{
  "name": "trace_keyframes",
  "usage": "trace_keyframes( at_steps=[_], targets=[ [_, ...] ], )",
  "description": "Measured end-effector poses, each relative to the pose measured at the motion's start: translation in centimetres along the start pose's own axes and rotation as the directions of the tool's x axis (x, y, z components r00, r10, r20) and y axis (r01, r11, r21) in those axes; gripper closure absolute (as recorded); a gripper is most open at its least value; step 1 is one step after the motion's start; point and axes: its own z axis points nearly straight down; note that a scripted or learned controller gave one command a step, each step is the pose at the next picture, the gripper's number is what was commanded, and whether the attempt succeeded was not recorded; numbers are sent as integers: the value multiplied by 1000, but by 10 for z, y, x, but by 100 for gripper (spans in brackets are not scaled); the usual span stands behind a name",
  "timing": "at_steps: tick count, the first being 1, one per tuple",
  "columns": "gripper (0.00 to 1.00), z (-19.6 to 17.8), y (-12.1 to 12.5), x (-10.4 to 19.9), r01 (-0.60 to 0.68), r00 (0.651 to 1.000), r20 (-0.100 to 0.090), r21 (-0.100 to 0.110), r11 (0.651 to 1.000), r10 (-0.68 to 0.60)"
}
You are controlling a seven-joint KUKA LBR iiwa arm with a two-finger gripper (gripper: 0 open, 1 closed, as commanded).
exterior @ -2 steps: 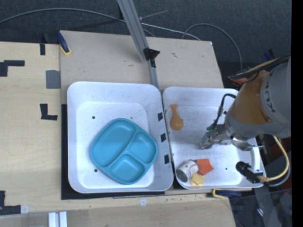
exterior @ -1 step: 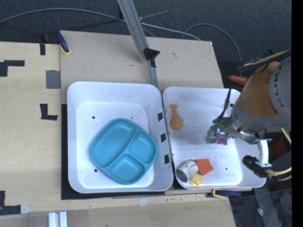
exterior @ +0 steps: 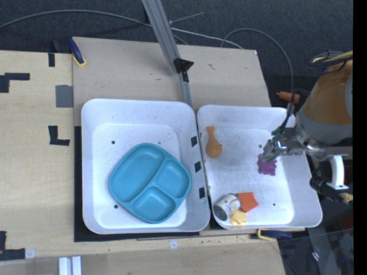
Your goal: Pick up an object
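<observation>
Gripper (exterior: 268, 153) sits low in the right bin (exterior: 298, 211), right on top of the purple object (exterior: 266, 167); can't tell its state, metal and shadow blur together there, and can't tell if it touches the purple piece. That piece is small, lumpy, soft-looking, partly hidden under the claw. Arm (exterior: 327, 105) is cut off at the right edge, orange band visible. Tan pear-shaped item (exterior: 213, 145) lies near the bin's left wall. At the front edge: flat orange wedge (exterior: 248, 200), a white-and-yellow cluster (exterior: 229, 209), shapes unclear. Left bin (exterior: 92, 119) holds a smooth blue three-compartment plate (exterior: 150, 182).
</observation>
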Motion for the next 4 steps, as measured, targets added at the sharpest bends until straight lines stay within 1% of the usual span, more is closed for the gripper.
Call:
trace_keyframes(
  at_steps=[1, 2, 3, 4],
  targets=[
    [100, -35, 1, 0, 1, 1000, -1, 1, 1000, -1],
    [100, -28, 4, 44, 4, 1000, -3, 6, 1000, -4],
    [100, -37, 2, 95, 6, 1000, -4, 6, 1000, -6],
    [100, -44, 6, 150, 7, 1000, -4, 6, 1000, -7]
  ],
)
